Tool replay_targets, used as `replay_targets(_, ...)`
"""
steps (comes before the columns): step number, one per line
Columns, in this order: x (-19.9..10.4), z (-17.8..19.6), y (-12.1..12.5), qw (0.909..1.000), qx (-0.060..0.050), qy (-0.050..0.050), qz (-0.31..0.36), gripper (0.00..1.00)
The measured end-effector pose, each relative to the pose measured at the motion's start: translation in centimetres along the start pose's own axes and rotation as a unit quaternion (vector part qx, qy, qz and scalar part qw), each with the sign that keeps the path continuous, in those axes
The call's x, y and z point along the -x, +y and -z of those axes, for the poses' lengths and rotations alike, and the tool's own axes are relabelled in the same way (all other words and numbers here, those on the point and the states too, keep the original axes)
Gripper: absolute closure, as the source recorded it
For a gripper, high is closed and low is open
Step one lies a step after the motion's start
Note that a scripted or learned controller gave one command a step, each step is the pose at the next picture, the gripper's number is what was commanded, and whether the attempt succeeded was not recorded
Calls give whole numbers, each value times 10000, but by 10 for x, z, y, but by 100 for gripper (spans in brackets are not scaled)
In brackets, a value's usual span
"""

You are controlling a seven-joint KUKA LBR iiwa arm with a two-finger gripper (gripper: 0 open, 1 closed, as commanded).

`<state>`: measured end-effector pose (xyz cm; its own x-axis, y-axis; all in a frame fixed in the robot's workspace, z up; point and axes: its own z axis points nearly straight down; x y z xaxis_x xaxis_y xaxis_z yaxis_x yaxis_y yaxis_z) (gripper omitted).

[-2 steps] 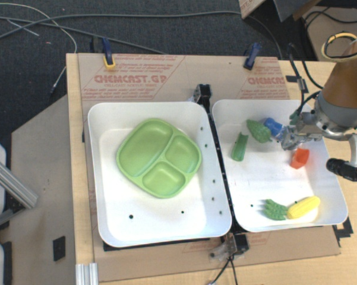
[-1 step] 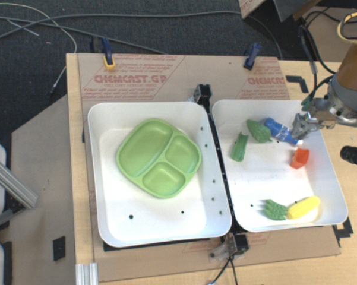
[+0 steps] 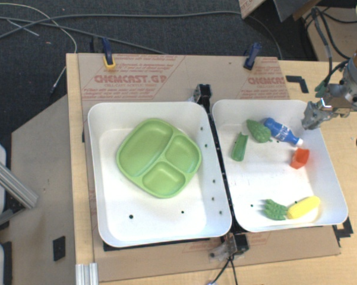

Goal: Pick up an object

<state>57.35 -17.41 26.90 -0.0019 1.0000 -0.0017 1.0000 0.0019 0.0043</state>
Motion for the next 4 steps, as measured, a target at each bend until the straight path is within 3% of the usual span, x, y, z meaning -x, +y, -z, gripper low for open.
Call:
replay_targets(1, 1, 23, 2, 10000, -16, 4, 0, 100)
replay_targets(3, -116, -10, 11, 10000, -58, 28, 27, 100)
replay_targets(4, -160, -17, 15, 10000, -61, 19, 19, 100)
